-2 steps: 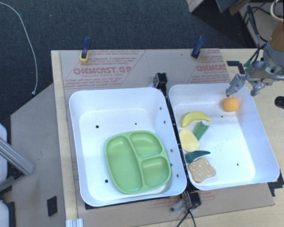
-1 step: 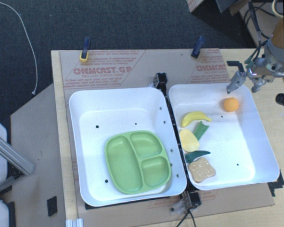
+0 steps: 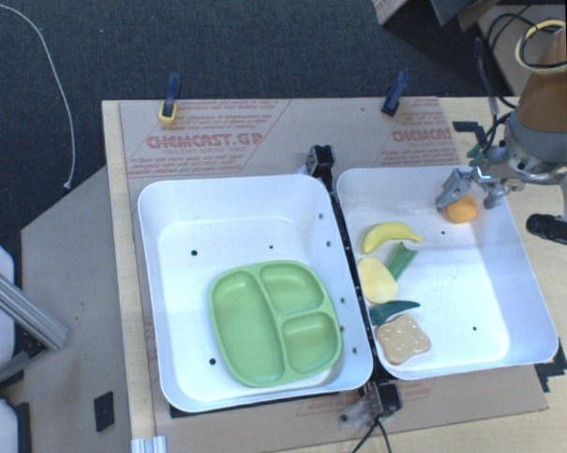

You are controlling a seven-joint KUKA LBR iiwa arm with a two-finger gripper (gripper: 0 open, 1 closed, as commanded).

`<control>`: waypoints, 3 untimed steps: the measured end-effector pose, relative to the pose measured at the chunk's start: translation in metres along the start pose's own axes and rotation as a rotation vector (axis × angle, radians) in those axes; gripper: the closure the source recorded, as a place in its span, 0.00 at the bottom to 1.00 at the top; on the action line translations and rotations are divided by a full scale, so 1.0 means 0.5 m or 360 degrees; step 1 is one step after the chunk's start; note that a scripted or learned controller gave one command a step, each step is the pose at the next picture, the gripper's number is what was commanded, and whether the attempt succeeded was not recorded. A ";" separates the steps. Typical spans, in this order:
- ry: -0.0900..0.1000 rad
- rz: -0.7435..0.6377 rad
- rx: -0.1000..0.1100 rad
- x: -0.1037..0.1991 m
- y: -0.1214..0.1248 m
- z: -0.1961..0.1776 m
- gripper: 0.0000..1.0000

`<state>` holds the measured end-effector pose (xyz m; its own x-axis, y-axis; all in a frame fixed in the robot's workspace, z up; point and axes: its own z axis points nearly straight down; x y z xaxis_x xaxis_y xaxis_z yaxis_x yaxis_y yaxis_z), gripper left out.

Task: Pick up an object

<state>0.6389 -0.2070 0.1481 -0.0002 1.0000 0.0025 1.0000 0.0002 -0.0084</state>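
One small orange ball (image 3: 462, 210) is seen between the spread fingers of the gripper (image 3: 465, 195), near the right bin's (image 3: 514, 347) far edge.

grey arm (image 3: 541, 116) reaching from right, tool (image 3: 470, 194) lowered, fingers spread

Green divided plate (image 3: 272, 322), yellow banana (image 3: 390, 234), orange ball (image 3: 462, 211), white bins (image 3: 161, 217)

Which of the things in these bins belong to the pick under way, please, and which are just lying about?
In play:
- gripper, at the right bin's far side
- orange ball, right at its fingers

Lying about:
- banana
- yellow piece
- two green pieces
- cracker
- green tray in the left bin
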 end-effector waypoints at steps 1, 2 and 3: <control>-0.0001 0.0002 -0.0003 -0.003 -0.021 0.100 0.00; -0.0002 0.0000 -0.0006 -0.002 -0.021 0.129 0.00; -0.0005 -0.0001 -0.0014 -0.002 -0.019 0.104 1.00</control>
<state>0.6291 -0.2079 0.0961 -0.0011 1.0000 -0.0007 1.0000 0.0011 0.0001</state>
